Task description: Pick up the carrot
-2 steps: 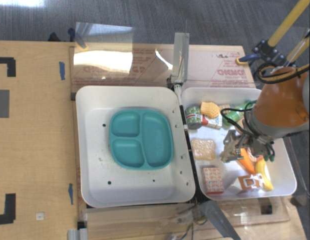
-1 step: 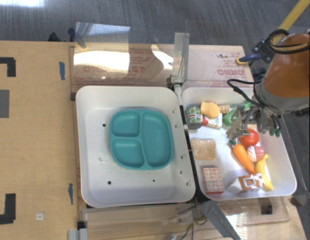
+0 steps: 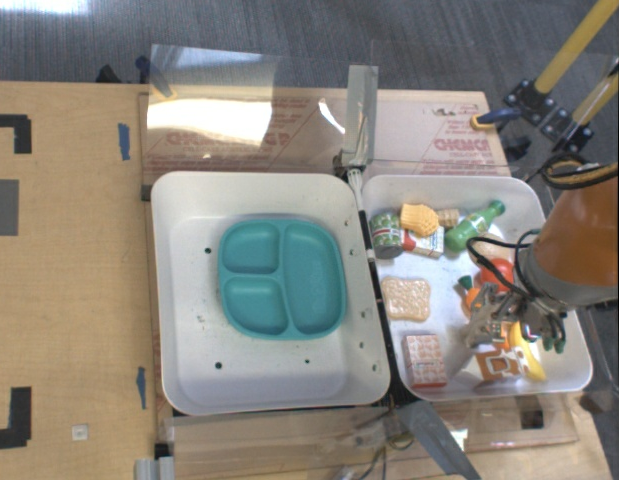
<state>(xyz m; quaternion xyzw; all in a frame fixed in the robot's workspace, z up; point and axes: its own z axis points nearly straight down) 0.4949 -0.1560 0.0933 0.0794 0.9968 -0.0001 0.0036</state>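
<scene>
The carrot (image 3: 471,291) is a small orange piece with a green top, lying in the right bin (image 3: 564,388) near its middle. My gripper (image 3: 494,316) hangs low over the right bin, just right of the carrot and partly over it. The grey wrist with its orange band (image 3: 589,243) reaches in from the right and hides the objects under it. A red item (image 3: 500,267) shows just above the gripper.
The right bin also holds a green bottle (image 3: 475,225), a yellow cracker (image 3: 419,217), a green can (image 3: 386,233), a toast slice (image 3: 406,298), a pink wafer (image 3: 425,358), an orange-and-white box (image 3: 497,366) and a yellow piece (image 3: 534,360). The left bin (image 3: 179,268) bears a teal divided plate (image 3: 283,276).
</scene>
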